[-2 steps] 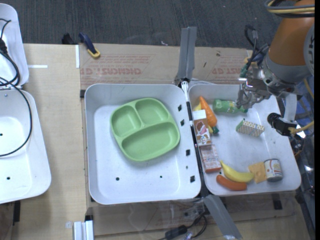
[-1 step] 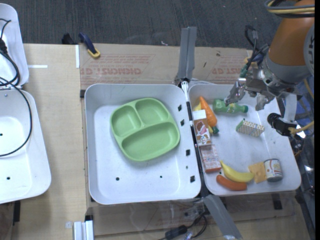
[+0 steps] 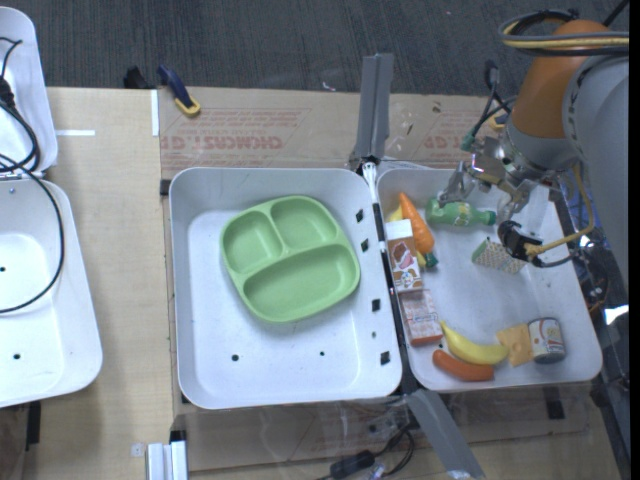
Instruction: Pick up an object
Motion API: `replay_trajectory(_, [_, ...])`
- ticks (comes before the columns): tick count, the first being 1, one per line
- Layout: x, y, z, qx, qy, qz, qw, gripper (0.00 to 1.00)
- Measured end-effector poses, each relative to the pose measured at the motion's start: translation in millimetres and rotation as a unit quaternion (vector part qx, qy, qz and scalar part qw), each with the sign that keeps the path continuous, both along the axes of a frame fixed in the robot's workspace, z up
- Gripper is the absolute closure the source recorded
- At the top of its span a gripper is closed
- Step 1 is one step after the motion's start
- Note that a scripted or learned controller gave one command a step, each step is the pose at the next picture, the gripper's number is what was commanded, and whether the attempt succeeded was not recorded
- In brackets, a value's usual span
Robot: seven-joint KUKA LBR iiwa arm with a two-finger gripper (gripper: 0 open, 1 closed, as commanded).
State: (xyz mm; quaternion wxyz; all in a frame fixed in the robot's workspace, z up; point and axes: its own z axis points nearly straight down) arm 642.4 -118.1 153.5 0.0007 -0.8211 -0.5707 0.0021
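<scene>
We log the gripper point(image 3: 488, 190) over the right bin point(image 3: 570, 298) — fingers spread, nothing between them, tips beside a green toy point(image 3: 462, 212). Glossy plastic banana point(image 3: 472, 347), carrot point(image 3: 417, 224), small can point(image 3: 546, 339). Left bin point(image 3: 200, 298) holds a smooth green divided plate point(image 3: 290, 258). Pale wooden bench point(image 3: 110, 168).

Matt green plastic divided plate point(image 3: 290, 258) in a smooth white plastic bin point(image 3: 200, 298); glossy yellow banana point(image 3: 472, 346); pale wood-look surface point(image 3: 110, 168); metal can point(image 3: 546, 340)

A plate point(image 3: 290, 258) lies in the left bin point(image 3: 190, 298); a banana point(image 3: 473, 346) in the right bin point(image 3: 570, 298).
</scene>
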Motion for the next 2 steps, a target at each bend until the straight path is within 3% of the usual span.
replay_trajectory(1, [-26.7, 15.0, -63.4, 0.0001, 0.000, 0.004, 1.0000, 0.00])
replay_trajectory(2, [-26.7, 13.6, -54.6, 0.0000, 0.001, 0.003, 1.0000, 1.00])
